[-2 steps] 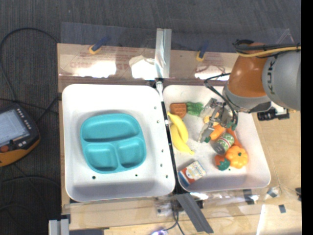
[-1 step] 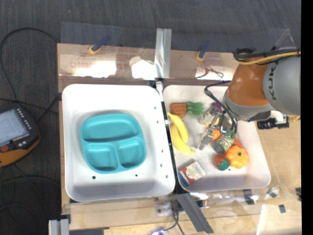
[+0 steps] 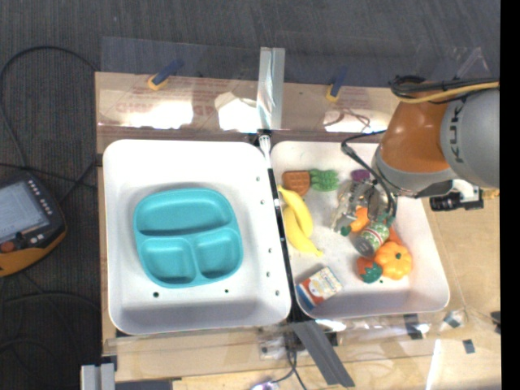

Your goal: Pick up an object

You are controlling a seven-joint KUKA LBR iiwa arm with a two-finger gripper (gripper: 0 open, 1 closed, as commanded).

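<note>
Below, fingers [image 3: 363, 210] touch a glossy cylindrical can [image 3: 373, 236].

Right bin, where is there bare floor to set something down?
Bare patches in the right bin: between the banana and the gripper, and the near right corner beyond the pumpkin. Crowded around the can and carrot.

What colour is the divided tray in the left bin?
Teal, a light blue-green all over; the divided tray shows clearly in the camera view.

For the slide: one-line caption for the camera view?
The gripper reaches into the right bin among toy food beside a banana; a teal tray sits in the left bin.
</note>
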